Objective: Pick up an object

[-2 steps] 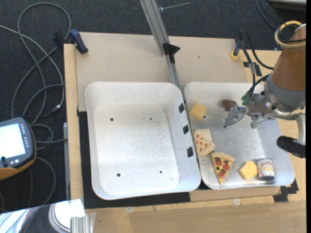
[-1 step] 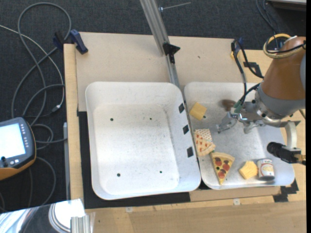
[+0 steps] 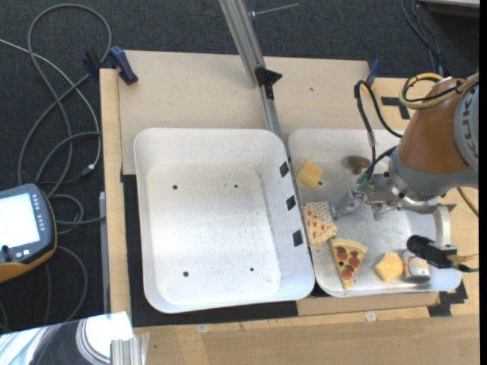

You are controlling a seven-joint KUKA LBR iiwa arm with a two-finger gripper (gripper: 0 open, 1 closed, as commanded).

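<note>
White plastic, two shallow bins side by side on a pale wood bench (image 3: 190,90); left bin (image 3: 213,219) larger in view, speckled w/ a few dark dots on its floor, right bin (image 3: 335,139) holds the objects. Arm (image 3: 437,139) comes in from the right, orange band above grey wrist, hanging over the right bin's mid-right area. Gripper (image 3: 351,202) sits low over the bin floor, pointing toward bin centre, metallic tip just right of the waffle-like piece; fingers too small and foreshortened to read, so can't tell whether wide or narrow, and nothing visibly between them. Objects, approx. positions: yellow cheese-like block (image 3: 310,174) near the bin's upper left, apart from the gripper; checkered waffle/cracker piece (image 3: 319,220) at left-centre, close to the gripper tip, contact unclear; pizza slice (image 3: 347,259) w/ red spots just below the waffle piece, near the front rim; second yellow wedge (image 3: 389,265) right of the pizza slice; small red-and-white item (image 3: 416,265) beside that wedge, partly hidden by a black part of the arm's tooling, prob. a toy can but hard to say. Small brown lump (image 3: 358,161) toward the bin's back, near dark cables running down to the wrist. Metal rail (image 3: 247,44) slants across the bench top to the gap between bins. Grey teach pendant (image 3: 23,230) on dark carpet at far left, cables looped around it.
</note>
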